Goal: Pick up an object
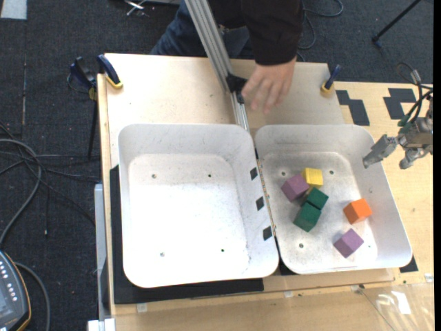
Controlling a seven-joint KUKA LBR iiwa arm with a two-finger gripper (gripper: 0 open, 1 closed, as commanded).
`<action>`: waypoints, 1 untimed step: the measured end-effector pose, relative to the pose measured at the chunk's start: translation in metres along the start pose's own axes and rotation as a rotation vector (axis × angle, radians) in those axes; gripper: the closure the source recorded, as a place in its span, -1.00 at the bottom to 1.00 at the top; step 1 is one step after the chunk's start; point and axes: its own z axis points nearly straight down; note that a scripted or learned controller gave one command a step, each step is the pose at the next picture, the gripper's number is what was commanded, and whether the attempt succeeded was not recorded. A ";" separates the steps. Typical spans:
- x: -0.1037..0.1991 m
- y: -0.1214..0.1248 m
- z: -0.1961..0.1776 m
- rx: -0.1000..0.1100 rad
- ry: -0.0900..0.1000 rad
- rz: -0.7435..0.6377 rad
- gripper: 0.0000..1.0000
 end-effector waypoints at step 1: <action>0.000 0.108 0.146 0.001 -0.001 -0.003 -1.00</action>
